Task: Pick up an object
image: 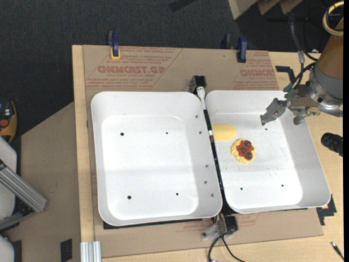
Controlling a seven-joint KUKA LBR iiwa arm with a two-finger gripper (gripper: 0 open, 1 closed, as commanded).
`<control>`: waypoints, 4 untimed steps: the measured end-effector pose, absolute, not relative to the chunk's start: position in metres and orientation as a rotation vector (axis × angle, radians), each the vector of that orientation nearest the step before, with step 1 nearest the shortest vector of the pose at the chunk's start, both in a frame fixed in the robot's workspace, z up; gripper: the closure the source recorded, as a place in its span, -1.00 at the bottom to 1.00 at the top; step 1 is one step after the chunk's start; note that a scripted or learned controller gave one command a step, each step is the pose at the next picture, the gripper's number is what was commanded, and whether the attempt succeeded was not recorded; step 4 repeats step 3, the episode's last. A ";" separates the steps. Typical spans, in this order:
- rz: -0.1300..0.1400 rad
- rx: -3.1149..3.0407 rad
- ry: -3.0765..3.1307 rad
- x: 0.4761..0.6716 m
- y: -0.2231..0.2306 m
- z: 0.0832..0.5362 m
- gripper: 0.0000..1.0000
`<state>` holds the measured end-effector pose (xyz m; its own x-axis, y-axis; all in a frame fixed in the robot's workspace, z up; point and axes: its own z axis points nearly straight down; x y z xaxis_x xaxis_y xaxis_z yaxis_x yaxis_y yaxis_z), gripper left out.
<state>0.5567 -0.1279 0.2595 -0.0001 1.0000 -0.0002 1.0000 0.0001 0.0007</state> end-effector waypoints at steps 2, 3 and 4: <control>0.003 2.221 2.218 0.565 -0.113 0.095 1.00; 0.018 2.203 2.223 0.641 -0.052 0.192 1.00; 0.018 2.203 2.223 0.641 -0.052 0.192 1.00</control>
